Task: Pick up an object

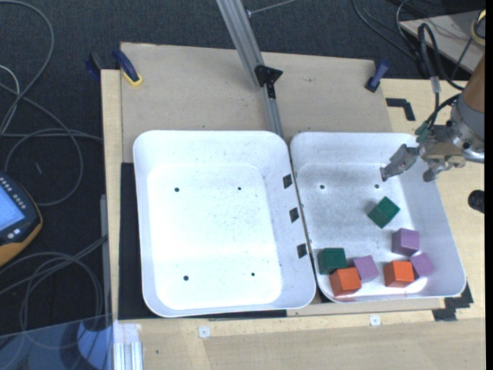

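The right bin (331,156) holds several small blocks. A dark green cube (383,211) lies alone near the bin's middle. Along the front edge sit another green cube (332,260), an orange cube (346,280), a purple block (365,267), a second orange cube (398,272) and two more purple blocks (406,240) (421,264). My gripper (411,168) hangs over the bin's back right part, open, its two fingers spread with nothing between them. It is above and to the right of the lone green cube, apart from it.
The left bin (154,156) lies beside the right one, with black clips (293,214) along the shared wall. A metal pole (245,37) slants across the back of the bench. Blue clamps (129,68) (377,75) grip the board's back edge. Cables trail on the dark floor.
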`<state>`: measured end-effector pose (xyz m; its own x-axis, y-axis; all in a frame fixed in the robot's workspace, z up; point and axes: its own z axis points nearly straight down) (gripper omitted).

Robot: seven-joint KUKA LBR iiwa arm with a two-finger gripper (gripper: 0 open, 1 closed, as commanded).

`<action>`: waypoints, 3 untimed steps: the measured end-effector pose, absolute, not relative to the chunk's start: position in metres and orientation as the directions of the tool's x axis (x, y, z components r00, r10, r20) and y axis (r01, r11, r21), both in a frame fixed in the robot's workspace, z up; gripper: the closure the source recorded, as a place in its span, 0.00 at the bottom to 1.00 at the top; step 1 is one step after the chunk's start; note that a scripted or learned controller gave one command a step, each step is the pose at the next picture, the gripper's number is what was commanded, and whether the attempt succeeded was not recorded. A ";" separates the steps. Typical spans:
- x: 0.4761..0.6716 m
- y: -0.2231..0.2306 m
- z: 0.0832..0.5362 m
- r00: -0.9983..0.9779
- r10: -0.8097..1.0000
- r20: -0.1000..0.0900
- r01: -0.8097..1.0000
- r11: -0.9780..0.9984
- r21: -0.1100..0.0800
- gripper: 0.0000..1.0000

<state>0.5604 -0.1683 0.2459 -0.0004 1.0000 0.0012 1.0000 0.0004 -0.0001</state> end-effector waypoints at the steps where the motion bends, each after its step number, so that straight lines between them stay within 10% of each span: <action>1: 0.489 -0.212 0.166 0.008 1.000 0.003 1.000 -0.008 -0.012 0.00; 2: 0.532 -0.148 0.144 -0.008 1.000 0.004 1.000 0.008 0.000 0.00; 3: 0.524 -0.136 0.266 -0.003 1.000 -0.002 1.000 0.003 0.011 0.00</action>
